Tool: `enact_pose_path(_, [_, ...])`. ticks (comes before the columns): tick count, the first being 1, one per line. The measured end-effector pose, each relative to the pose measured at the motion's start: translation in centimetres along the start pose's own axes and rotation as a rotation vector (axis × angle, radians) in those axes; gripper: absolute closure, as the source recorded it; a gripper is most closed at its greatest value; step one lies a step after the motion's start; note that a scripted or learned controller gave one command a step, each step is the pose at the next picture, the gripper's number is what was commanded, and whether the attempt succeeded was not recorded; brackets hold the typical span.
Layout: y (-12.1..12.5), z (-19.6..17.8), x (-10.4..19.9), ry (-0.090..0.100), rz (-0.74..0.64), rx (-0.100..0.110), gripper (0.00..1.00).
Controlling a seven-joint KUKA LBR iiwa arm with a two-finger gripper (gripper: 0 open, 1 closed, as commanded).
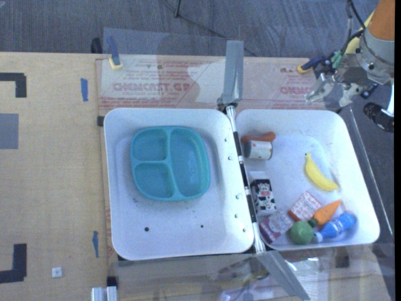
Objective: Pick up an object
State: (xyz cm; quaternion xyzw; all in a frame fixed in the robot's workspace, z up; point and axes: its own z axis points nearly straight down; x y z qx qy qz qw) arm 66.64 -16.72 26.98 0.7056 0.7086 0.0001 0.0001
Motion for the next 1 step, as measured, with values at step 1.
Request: enact_pose_path(1, [-3.43, 15.81, -4.38, 0.0, -0.246, -0.001, 0.0])
